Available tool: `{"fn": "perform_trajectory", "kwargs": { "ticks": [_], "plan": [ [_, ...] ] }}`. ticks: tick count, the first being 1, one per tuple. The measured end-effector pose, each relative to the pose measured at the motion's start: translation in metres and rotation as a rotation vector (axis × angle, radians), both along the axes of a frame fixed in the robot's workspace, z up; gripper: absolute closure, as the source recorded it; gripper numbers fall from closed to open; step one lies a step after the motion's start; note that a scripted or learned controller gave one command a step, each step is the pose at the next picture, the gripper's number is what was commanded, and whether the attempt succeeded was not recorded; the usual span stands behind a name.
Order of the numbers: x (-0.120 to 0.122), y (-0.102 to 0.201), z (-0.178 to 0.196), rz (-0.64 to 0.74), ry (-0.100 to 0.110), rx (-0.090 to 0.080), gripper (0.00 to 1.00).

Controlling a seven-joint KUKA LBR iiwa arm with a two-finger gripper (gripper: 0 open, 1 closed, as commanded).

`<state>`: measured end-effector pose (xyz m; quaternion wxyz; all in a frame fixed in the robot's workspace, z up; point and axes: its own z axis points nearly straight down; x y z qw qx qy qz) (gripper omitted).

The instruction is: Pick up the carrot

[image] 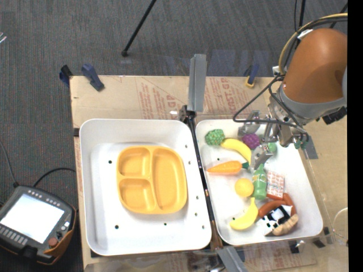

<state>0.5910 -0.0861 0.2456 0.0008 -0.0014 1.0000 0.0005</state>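
Cardboard-topped bench, two white bins, arm reaching in over the right bin (309, 180).

From the gripper (260, 158) the carrot (226, 167) lies at about nine o'clock, just beside it, flat on the bin floor, long axis running three-to-nine with its green top toward the gripper (whether the gripper is spread or pressed together I cannot tell). Nothing visibly sits in its grasp; a banana (237, 148) lies just above the carrot.

2 white bins (91, 152), 1 yellow tray (152, 179), 1 carrot (225, 167), 2 bananas (237, 148), approx. 8 other toys.
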Motion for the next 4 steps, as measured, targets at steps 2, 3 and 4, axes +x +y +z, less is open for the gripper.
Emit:
{"fn": "perform_trajectory", "kwargs": {
  "ticks": [2, 3, 4],
  "plan": [
    [-0.019, 0.011, -0.149, 0.21, 0.0, 0.001, 1.0],
    [-0.014, -0.005, -0.049, 0.421, -0.007, -0.002, 1.0],
    [-0.016, -0.005, -0.052, 0.421, -0.002, 0.001, 0.0]
  ]
}}
